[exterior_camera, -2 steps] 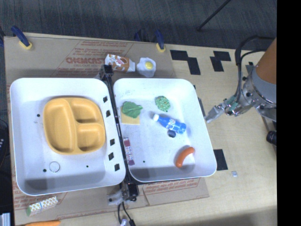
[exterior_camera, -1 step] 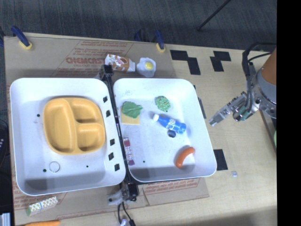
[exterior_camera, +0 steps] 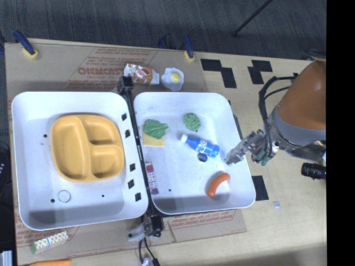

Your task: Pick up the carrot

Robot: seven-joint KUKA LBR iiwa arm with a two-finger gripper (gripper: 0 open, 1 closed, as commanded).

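i see the arm at the frame's right, gripper (exterior_camera: 239, 153) hanging over the right bin (exterior_camera: 183, 198) rim — above the carrot (exterior_camera: 217, 184), not touching; its grip state i can't tell.

Left bin (exterior_camera: 22, 148) held a yellow divided tray (exterior_camera: 87, 146). Right bin (exterior_camera: 222, 101) held a green leaf on a yellow slice (exterior_camera: 155, 132), a green round piece (exterior_camera: 192, 121) and a blue bottle (exterior_camera: 200, 145) lying on its side. A small carton (exterior_camera: 139, 74) and a yellow-and-white object (exterior_camera: 173, 78) lay beyond the bins.
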